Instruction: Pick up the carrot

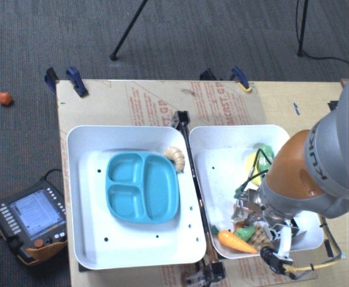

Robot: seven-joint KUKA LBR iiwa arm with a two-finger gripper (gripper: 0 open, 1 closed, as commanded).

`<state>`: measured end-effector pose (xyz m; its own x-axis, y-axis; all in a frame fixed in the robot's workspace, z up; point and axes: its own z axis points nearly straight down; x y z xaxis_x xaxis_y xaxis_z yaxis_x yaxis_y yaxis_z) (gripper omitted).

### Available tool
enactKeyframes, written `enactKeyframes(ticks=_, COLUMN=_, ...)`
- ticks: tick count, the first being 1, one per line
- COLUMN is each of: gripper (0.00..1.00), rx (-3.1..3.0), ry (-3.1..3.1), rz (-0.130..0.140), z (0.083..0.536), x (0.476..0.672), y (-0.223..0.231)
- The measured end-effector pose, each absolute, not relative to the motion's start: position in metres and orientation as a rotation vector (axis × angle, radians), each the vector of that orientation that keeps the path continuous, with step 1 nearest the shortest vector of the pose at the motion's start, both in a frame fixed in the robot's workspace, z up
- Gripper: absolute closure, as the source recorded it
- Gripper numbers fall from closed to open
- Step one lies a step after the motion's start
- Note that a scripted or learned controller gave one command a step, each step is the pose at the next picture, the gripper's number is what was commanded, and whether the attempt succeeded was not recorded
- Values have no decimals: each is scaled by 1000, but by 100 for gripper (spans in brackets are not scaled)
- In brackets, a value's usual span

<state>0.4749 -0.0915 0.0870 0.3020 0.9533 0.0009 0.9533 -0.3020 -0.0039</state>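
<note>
The orange carrot [236, 242] lies at the front of the right bin [222, 160], near its front left corner, pointing right. My gripper [252, 215] hangs low just above and to the right of it, among a small heap of toy food. The arm's orange band and grey wrist cover much of the bin's right half. Nothing is visibly held.
The left bin [81, 160] holds a blue divided plate [143, 187] and a beige curled toy [176, 156] at its right wall. A green and a yellow item [259, 155] lie at the right bin's back. A teach pendant [29, 220] sits on the floor to the left.
</note>
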Motion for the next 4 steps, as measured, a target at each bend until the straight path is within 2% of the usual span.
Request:
enactKeyframes(ticks=1, gripper=100, rx=-2617, ry=-1736, rz=0, z=87, x=475, y=-88)
enactKeyframes(ticks=2, gripper=0, rx=-2617, ry=-1735, rz=0, z=87, x=475, y=-88)
enactKeyframes(ticks=3, gripper=0, rx=-2798, ry=-1424, rz=1, z=87, x=475, y=-82)
enactKeyframes(ticks=4, gripper=0, rx=-2835, ry=-1349, rz=3, z=88, x=577, y=-114)
